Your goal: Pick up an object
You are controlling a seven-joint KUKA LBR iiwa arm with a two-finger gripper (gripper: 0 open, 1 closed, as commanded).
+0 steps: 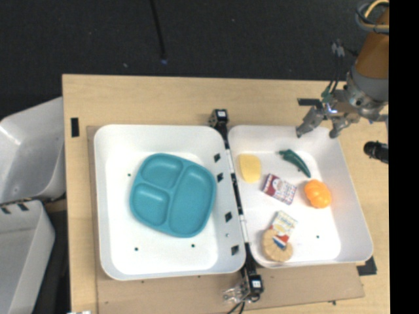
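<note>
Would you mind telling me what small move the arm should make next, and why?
Probably lower the gripper towards the green pepper, the nearest item. The gripper hangs open over the far edge of the right bin, nothing between its fingers, and the pepper lies apart from the other items.

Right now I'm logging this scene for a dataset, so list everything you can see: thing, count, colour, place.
bench: 1, tan wood, under both bins
left bin: 1, white, left half of bench
right bin: 1, white, right half of bench
tray: 1, teal, three compartments, middle of left bin
yellow block: 1, pale yellow, right bin, near its left wall
green piece: 1, dark green, curved, right bin, toward the back
packet: 1, red and white, middle of right bin
orange: 1, orange, right of packet
carton: 1, white and blue, right bin front
round biscuit: 1, tan, right bin front, touching carton
arm: 1, grey with orange band, upper right
gripper: 1, dark, fingers apart, above right bin's back edge, holding nothing
</note>
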